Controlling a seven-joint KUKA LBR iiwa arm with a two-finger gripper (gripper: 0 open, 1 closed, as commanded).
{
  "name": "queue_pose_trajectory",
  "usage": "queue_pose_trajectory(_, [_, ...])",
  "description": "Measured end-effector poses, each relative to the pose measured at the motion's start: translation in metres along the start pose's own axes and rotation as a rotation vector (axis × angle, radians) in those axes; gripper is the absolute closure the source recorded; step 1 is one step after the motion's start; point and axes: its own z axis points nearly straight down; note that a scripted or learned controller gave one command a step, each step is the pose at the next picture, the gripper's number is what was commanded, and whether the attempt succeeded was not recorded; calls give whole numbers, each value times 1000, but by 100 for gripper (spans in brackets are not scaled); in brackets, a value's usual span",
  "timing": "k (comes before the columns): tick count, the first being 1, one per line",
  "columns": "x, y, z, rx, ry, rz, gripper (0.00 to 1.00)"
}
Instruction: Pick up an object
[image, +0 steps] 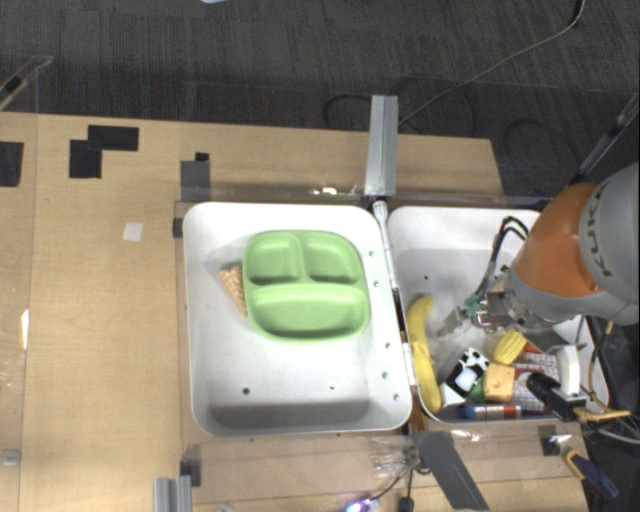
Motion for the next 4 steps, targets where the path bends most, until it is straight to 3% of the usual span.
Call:
queue_pose_trajectory(1, [-25, -30, -2, -9, -5, -234, 0])
queue_pose_trajectory(2, [-29, 19, -71, 8, 1, -317, 0])
queue_pose_trajectory(3, [-38, -33, -1, -4, -3, -428, 0])
queue_pose_trajectory(4, [-30, -35, -81, 8, 1, -375, 0])
